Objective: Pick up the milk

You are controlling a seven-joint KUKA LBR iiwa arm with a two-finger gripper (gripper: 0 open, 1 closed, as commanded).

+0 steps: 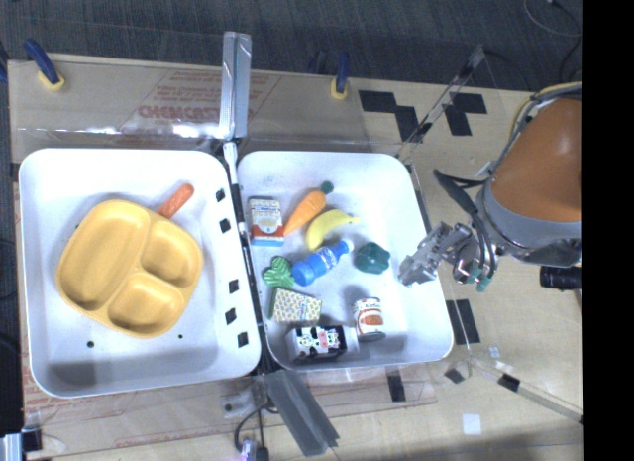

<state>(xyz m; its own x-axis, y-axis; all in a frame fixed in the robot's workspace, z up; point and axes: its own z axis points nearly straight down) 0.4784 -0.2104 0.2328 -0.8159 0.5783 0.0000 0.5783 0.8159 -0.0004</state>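
The milk (319, 342) is a small carton with black and white cow patches. It lies on its side at the front edge of the right bin (396, 176). My gripper (420, 262) hangs over the bin's right rim, empty, well to the right of the milk and further back. A small can (369, 318) lies between the two. The arm's orange band (540, 167) is at the far right.
The right bin also holds a red-labelled carton (264, 219), a carrot (305, 211), a banana (330, 226), a blue bottle (320, 263), a dark green piece (373, 258) and a patterned box (296, 305) beside the milk. In the left bin (59, 370) are a yellow divided plate (131, 266) and an orange piece (176, 199).
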